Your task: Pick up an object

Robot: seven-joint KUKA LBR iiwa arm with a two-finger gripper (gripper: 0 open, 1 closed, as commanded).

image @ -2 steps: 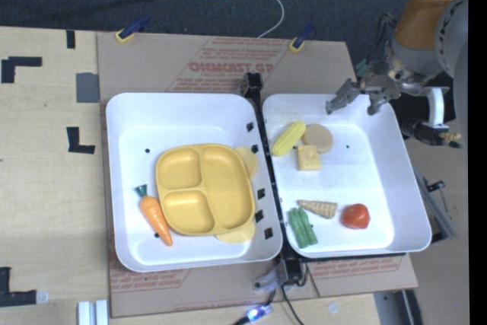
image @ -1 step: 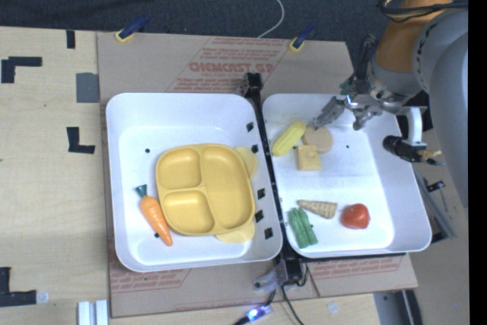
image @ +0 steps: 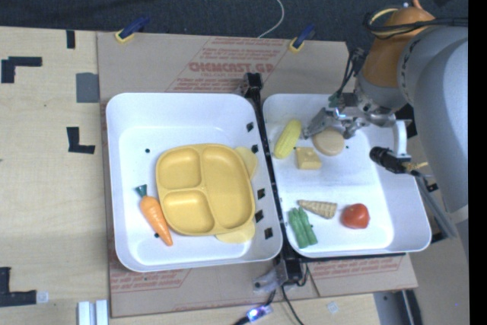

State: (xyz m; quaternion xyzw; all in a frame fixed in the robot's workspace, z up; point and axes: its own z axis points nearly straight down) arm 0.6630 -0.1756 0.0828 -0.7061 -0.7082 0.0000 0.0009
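My gripper (image: 338, 125) hangs over the back part of the right bin (image: 396, 240), reaching in from the right. Directly under it sits a round tan item (image: 329, 144), its upper edge covered by the gripper. A pale yellow wedge (image: 308, 158) lies just left of that item. A yellow corn cob (image: 288, 138) rests against the bin's left wall. Near the front of this bin lie a beige cone (image: 317, 208), a red tomato (image: 354, 216) and a green vegetable (image: 302, 227).
The left bin (image: 125, 114) holds a yellow divided plate (image: 205, 188) and an orange carrot (image: 155, 218) at its front left. A black divider (image: 262, 156) runs between the bins. A black part (image: 389, 159) juts over the right bin's right side.
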